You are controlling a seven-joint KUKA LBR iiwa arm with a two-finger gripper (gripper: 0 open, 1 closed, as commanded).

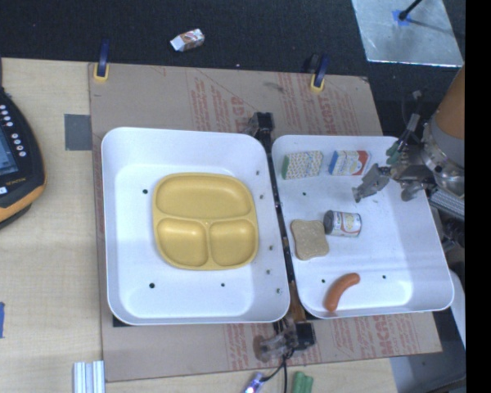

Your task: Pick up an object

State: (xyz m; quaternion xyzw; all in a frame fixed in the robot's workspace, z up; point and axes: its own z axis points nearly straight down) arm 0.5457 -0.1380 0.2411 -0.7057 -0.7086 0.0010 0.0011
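Just left of the claw, fingers apart and gripping nothing, 1 small can below

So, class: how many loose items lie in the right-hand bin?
5: a green-and-white packet and a blue-and-red carton at the far side, a can mid-bin, a tan slice beside it, a sausage nearest. The tool might hide more.

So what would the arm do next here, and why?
Probably ease the end effector down and left toward the small can. It hangs over the right bin with nothing between its fingers, and the can lies nearest, apart from the sponge beside it.
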